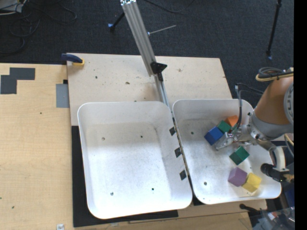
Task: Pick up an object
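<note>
The right bin [201, 186] holds several small blocks. A blue cube [213, 135], a green cube [224, 127] and an orange block [232, 120] cluster near its middle right. A dark green cube [239, 155] lies just below them. A purple cube [236, 176] and a yellow cube [253, 182] sit together near the front right corner. My gripper [224, 142] reaches in from the right and is low in the bin. It sits right beside the blue cube, between it and the dark green cube. No block is visibly lifted.
The left bin [96, 128] stands next to the right one, separated by a shared rim with black clips [176, 151]. A slanted aluminium pole [144, 42] rises behind the bins. The arm's orange band [273, 99] hangs over the right bin's far right edge.
</note>
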You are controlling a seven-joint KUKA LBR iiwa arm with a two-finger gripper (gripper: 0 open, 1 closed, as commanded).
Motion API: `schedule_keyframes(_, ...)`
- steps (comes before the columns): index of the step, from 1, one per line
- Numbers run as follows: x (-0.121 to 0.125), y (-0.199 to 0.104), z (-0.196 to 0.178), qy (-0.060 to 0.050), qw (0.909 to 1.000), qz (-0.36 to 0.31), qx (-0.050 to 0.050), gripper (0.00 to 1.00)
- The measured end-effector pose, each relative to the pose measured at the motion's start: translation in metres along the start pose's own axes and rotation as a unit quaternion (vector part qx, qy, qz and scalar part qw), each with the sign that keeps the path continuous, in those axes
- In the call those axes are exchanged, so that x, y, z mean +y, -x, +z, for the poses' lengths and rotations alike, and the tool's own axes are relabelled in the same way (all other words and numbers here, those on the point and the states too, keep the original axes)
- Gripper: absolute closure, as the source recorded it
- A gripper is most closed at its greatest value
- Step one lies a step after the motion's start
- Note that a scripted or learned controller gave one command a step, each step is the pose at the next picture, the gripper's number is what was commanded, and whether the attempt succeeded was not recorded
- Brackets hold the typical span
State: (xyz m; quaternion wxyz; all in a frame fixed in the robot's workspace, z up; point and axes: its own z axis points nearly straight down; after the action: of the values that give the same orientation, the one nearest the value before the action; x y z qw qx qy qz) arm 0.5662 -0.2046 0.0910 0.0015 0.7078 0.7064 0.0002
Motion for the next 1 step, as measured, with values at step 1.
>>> schedule_keyframes(1, -0.0007, 0.0007, -0.0104, -0.001, 1.0000, 0.003, 0.001, 1.00)
